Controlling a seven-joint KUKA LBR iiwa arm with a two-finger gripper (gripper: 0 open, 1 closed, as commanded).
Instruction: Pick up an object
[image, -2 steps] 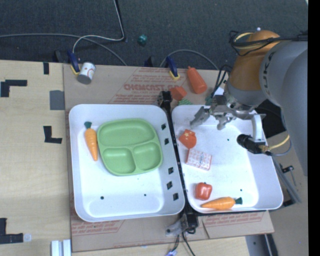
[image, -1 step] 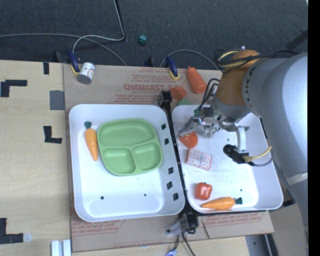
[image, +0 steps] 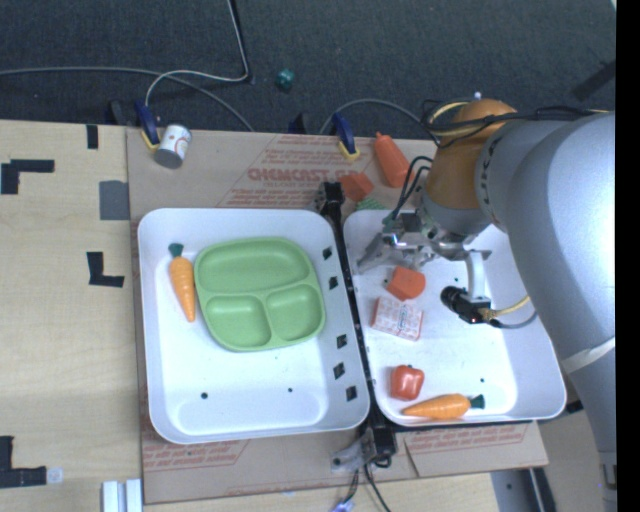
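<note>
Here the orange block (image: 406, 283) lies just below the jaws; their state is unclear.

Two white bins (image: 165, 330) (image: 520, 385), two carrots (image: 183, 285) (image: 438, 406) — one green tray (image: 262, 292).

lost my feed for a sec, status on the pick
Gripper low in right bin, over orange block. Nothing seen held. Packet close beside the block, carrot and red pepper further off.
</note>
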